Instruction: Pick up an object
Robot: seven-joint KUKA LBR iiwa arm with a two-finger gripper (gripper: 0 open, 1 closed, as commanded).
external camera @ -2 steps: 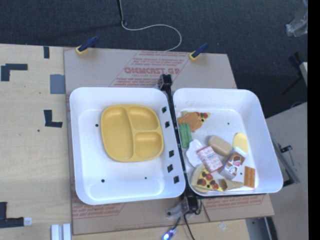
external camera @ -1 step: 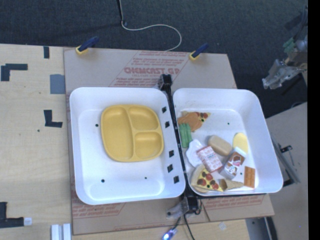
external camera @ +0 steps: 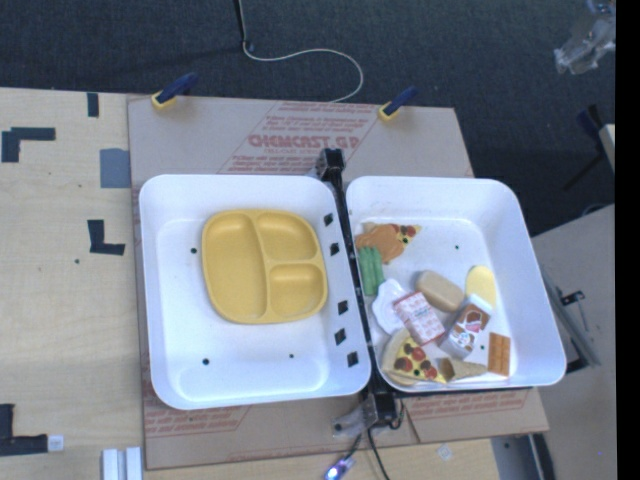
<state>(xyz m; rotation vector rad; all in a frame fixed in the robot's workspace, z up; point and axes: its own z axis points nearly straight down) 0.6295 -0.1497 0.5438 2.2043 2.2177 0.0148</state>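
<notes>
While the gripper sits high in the upper right corner, well off both bins, nothing has been approached yet; the step in hand reads as the start, before any reach. That corner is blurred, so it is probably the gripper's pale metal body, and its state cannot be told from this view.

Left bin holds a yellow divided plate, lying flat toward its upper middle. Right bin holds the clutter of candidates: a pizza slice at upper left, a green piece just below it against the divider, a tan bread-like block near centre, a pale yellow wedge just beside it on the right, a small red-and-white packet touching a white wrapper, a second pizza slice at the bottom edge, a small carton and an orange cracker at lower right.

Items in the lower half touch or overlap, so a grasp there risks catching two. Next move calls for travelling left and down over the right bin and picking an isolated target; the upper pizza slice or the tan block look the most open, though flat pieces may be hard to pinch. The plate is likely too wide.
</notes>
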